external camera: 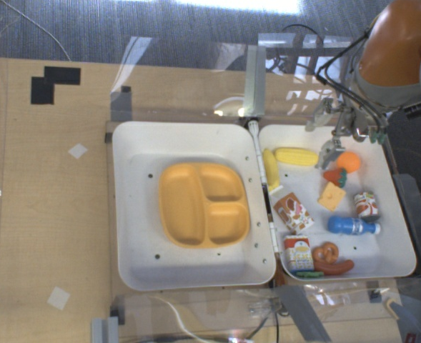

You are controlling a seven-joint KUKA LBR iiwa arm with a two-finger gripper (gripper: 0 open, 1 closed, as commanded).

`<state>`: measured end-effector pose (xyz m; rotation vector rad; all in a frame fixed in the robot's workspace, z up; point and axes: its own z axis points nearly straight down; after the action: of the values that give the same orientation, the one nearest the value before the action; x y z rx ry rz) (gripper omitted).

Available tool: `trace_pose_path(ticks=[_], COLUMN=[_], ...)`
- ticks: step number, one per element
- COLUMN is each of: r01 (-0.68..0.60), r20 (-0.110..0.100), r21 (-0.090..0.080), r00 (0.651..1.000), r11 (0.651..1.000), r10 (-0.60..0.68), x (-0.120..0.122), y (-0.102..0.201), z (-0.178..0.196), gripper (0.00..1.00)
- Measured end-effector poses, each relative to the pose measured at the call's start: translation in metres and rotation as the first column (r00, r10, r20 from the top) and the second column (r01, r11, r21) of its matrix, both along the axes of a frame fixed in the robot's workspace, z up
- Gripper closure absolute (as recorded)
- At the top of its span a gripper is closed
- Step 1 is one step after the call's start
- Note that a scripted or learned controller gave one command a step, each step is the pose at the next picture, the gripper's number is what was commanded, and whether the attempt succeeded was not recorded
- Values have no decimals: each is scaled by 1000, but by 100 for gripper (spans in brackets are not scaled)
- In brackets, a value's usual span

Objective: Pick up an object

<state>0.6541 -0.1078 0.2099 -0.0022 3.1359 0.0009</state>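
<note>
- Orange toy fruit [349,161] in the right bin [403,245] looks like the likeliest target; it lies near the bin's far right corner, with a red piece [335,176] touching its lower-left side and a yellow cheese wedge [332,196] just below that.
- Gripper [333,148] hangs low over the same corner, just left of the fruit and right of the corn cob [296,156].
- Whether the jaws are parted or closed cannot be told from this slanted view, and nothing is visibly caught between them.
- Relative to the jaws, the fruit sits just beside them toward the bin's right wall, apparently not between them.
- To do the pick well, I judge the tool should centre over the fruit before descending, since the round shape can roll away from an off-centre close.
- The crowding red piece could be pinched too, so a straight vertical approach seems safest.
- The yellow divided tray [203,204] in the left bin [135,249] plays no part.
</note>
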Motion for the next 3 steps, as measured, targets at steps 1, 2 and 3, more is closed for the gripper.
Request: trace_pose_path(ticks=[1, 2, 3], r01=[132, 241, 388], r20=[-2, 4, 3], r21=[0, 0, 3], r00=[991, 970, 922], r11=[991, 970, 922], r10=[-132, -241, -388], x=[-67, -67, -98], y=[-7, -62, 8], z=[-101, -114, -91], gripper=[0, 0, 0])
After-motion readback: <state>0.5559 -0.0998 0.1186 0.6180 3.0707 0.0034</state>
